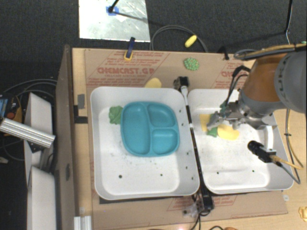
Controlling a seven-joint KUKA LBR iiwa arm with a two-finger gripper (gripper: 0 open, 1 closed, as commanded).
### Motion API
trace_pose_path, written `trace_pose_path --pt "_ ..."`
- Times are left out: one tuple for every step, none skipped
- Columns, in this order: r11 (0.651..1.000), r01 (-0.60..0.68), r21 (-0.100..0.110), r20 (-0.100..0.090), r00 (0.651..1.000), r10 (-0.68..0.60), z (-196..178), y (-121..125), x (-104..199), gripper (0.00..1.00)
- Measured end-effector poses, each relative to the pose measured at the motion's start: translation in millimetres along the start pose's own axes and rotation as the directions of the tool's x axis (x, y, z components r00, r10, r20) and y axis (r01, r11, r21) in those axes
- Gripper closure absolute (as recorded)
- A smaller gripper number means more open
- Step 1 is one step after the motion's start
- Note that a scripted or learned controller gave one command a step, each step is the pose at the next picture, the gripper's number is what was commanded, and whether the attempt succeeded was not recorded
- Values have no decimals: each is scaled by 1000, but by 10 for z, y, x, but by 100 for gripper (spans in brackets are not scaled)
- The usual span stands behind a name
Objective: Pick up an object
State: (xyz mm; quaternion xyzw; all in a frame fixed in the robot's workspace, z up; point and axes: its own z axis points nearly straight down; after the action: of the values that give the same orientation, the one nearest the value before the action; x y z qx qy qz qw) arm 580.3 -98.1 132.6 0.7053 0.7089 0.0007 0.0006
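Two white bins sat side by side. The left bin (110, 176) held one blue divided plate (148, 128) with one green leafy piece (115, 114) at its left edge. The right bin (240, 176) held yellow toy pieces (229, 134) and a small green piece (212, 132), just under the gripper (225, 116). Whether the gripper held anything could not be told.

Cardboard-covered bench (120, 71), two white bins (103, 143) side by side, green toy (191, 63)
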Motion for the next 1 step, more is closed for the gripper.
trace_pose_path --pt "1000 -5 2 1 1000 5 94 -98 -139 0"
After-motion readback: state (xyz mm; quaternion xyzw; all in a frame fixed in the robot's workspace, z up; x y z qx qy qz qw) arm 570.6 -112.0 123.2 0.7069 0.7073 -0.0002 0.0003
